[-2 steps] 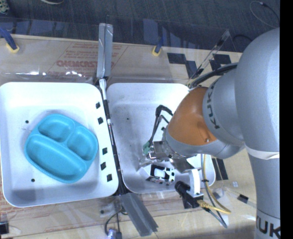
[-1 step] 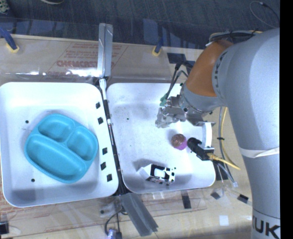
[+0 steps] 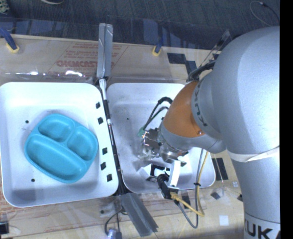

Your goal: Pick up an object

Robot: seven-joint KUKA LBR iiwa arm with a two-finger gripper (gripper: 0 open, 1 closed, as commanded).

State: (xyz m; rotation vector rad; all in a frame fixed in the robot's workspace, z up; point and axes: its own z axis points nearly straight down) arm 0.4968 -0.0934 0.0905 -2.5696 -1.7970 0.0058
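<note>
A light blue divided plate with three compartments lies flat in the left white bin, a little left of its middle. My gripper is down in the right white bin, near its middle and close to the floor. The grey wrist and the orange band hang over the gripper and hide what lies beneath. No object shows in the gripper from this angle.
A metal divider strip runs between the two bins, with black clips along the shared wall. The large grey arm body covers the right side of the right bin.
</note>
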